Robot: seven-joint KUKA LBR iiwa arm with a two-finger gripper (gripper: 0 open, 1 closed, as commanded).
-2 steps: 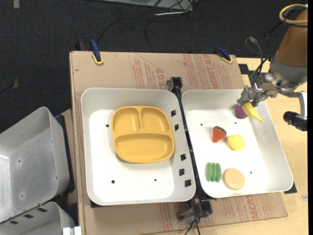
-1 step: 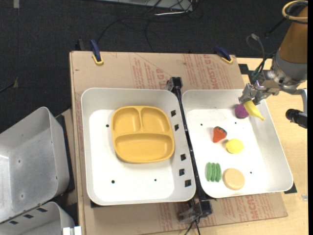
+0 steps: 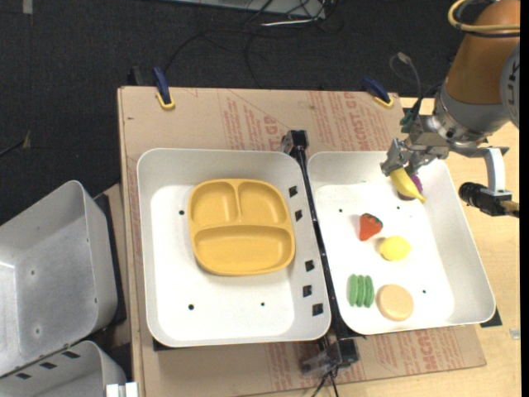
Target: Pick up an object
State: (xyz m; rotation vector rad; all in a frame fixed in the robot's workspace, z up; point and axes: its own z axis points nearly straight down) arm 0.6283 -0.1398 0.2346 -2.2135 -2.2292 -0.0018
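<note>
Tool (image 3: pixel 402 169) gripping banana (image 3: pixel 407 184), fingers clenching its upper end; banana hanging just beneath tool, over far corner of right bin (image 3: pixel 471 246). Step: pickup, seemingly lifting. Next move calling for steady rise, grip kept. Strawberry (image 3: pixel 369 226), lemon (image 3: pixel 395 248) lying nearer camera.

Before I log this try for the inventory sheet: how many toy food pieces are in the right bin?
5: a banana at the hand near the far edge, a strawberry, a lemon, green pea pods and a tan round cookie near the front. None look hidden.
</note>
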